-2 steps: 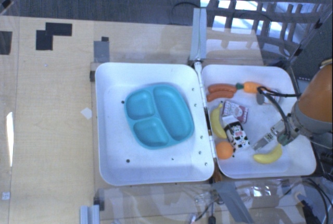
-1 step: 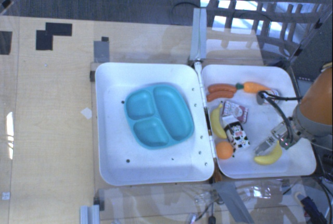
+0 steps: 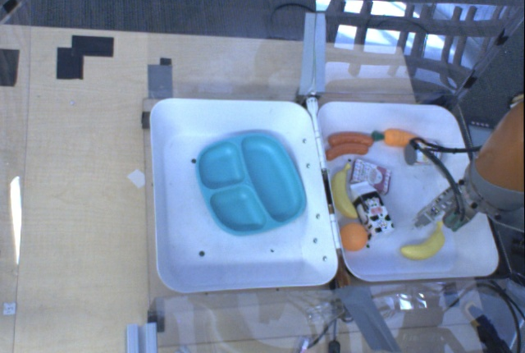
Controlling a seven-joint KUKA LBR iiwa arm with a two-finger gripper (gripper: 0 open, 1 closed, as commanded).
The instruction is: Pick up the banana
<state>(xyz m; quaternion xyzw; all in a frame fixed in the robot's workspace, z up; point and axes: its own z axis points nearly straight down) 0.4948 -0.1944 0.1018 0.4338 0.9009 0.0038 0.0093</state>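
Two bananas point(image 3: 424, 245) lie in the right bin point(image 3: 484, 257); the tool point(image 3: 443, 216) hovers above one, grip unclear.

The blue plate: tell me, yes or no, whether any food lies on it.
No. The blue plate sits bare in the left bin; the bananas and other food lie in the right bin.

Yellow banana point(image 3: 424, 245), blue plate point(image 3: 250, 183)
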